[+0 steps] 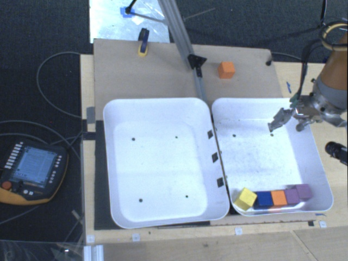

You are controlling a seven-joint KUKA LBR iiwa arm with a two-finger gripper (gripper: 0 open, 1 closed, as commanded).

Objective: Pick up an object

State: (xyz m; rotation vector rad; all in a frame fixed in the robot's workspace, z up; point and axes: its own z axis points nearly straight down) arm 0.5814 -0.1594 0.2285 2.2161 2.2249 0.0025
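Note:
Along the near wall of the right bin (304, 145) lies a row of small blocks: a yellow block (246, 198), a blue block (264, 199), an orange block (279, 198) and a purple block (299, 193). My gripper (286, 122) hangs over the far right part of that bin, well above and away from the blocks. Its fingers stand apart with nothing between them.
The left bin (114, 145) sits beside the right one. An orange cube (227, 69) rests on the brown board behind the bins, near a metal pole (179, 26). A yellow-blue clamp (143, 41) lies at the board's far edge. A teach pendant (31, 171) lies at left.

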